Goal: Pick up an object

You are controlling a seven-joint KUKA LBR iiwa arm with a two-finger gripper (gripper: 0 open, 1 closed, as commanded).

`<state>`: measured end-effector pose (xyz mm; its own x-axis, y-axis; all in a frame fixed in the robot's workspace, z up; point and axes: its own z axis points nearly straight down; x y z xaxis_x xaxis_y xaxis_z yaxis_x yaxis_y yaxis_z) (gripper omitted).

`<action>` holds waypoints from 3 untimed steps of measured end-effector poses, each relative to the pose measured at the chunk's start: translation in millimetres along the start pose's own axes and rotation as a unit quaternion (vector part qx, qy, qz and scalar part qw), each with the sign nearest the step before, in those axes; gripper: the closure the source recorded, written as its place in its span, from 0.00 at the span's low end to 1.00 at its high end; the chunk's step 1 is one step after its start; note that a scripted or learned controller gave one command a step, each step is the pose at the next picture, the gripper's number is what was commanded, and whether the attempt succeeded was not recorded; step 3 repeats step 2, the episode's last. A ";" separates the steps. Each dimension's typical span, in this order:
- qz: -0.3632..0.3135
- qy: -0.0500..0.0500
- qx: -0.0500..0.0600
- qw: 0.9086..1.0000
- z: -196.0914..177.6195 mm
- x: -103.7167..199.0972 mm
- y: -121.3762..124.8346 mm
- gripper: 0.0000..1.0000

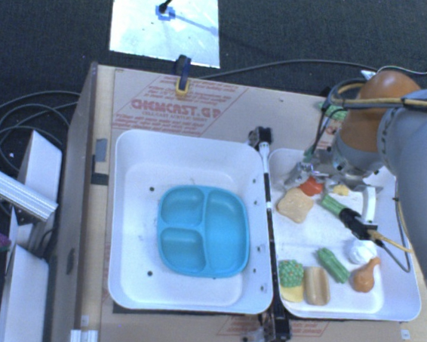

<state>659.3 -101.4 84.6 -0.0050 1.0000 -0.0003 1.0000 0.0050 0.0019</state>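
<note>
The right bin (405,300) holds several toy foods. A tan bread slice (295,205) lies at its upper left, with a small red piece (312,187) just above it. A green stick (334,204) and a yellow bit (341,190) lie close by. My gripper (332,179) hangs low over the bin's far end, right above the red and yellow pieces. The grey wrist and orange band hide what sits under it.
Lower in the right bin lie a white piece (358,251), a green pickle (333,264), a drumstick (365,275), a bread roll (317,285) and a green speckled round (291,273). The left bin (134,166) holds a blue divided plate (203,230). Cables trail off the bench at left.
</note>
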 end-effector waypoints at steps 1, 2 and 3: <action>-0.001 0.000 -0.002 1.000 -11.6 0.0 1.2 1.00; 0.000 0.000 -0.001 1.000 -101.1 60.4 -18.1 1.00; 0.000 0.000 -0.001 1.000 -101.1 60.4 -18.1 1.00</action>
